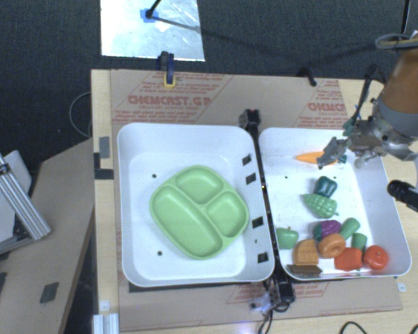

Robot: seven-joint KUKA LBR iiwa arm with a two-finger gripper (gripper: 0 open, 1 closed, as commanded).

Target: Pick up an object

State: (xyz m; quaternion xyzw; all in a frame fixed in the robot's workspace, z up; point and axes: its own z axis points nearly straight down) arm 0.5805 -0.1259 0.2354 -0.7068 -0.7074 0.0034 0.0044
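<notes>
My gripper [347, 156] hangs over the back of the right bin [285, 141], fingers spread and nothing between them. Its left fingertip [328, 156] is just right of an orange carrot [307, 158] lying on the bin floor. Below the gripper sit a dark green pepper [325, 185] and a knobbly green vegetable [320, 204]. Nearer the front lie purple grapes [327, 228], an orange ring [331, 245], a red tomato [376, 257] and several other toy foods.
The left bin [139, 158] holds a light green divided plate [198, 211]. A black divider with clips [256, 186] runs between the bins. The arm's grey body [404, 110] and a black part [407, 195] overhang the right bin's right side.
</notes>
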